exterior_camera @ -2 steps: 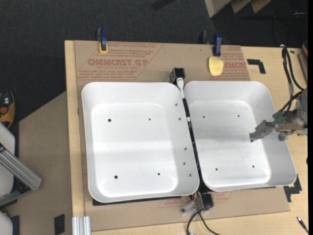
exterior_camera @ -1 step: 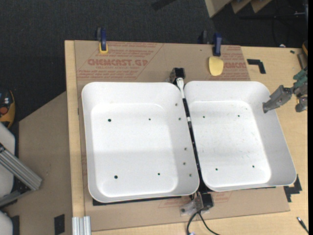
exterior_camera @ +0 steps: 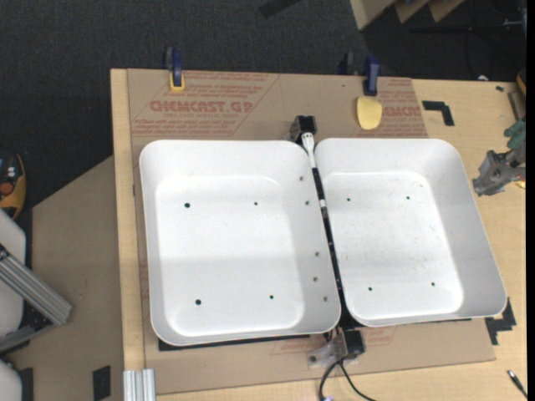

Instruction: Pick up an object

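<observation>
Black cable plug [exterior_camera: 349, 343] sits nearest, at 6 o'clock, touching the seam between two white bins: one bin [exterior_camera: 159, 249] at 9 o'clock, the other bin [exterior_camera: 468, 224] at 3. The arm [exterior_camera: 504, 170] pokes in just beside the 3 o'clock bin's rim; can't tell if the jaws are released or clenched. Farther back, around 1 o'clock, a small yellow object [exterior_camera: 369, 112] lies on the table [exterior_camera: 134, 107], under a blue clamp [exterior_camera: 371, 73].

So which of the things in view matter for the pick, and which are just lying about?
For the job:
gripper, at the right edge
left bin
right bin

Lying about:
blue clamps on the board's far edge
yellow piece behind the right bin, outside it
cable at the near edge
metal rail on the left
</observation>
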You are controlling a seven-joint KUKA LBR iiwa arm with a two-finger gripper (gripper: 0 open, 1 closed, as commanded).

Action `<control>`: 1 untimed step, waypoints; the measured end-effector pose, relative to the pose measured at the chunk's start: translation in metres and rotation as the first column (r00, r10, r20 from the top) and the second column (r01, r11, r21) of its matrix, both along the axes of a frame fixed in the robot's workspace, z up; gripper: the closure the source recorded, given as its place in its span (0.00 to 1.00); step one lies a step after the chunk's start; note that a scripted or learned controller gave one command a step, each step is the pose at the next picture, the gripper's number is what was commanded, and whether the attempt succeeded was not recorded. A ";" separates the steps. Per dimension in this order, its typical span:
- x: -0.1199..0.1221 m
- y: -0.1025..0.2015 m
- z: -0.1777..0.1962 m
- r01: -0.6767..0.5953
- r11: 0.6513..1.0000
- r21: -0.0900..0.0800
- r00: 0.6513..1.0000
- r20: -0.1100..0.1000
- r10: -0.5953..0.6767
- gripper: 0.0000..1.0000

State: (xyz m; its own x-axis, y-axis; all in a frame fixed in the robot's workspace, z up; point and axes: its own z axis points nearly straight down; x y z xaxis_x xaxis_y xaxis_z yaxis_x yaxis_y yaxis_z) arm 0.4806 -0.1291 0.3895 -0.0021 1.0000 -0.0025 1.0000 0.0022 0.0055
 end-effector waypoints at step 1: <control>0.009 0.122 -0.079 -0.011 1.000 0.006 1.000 -0.013 0.011 1.00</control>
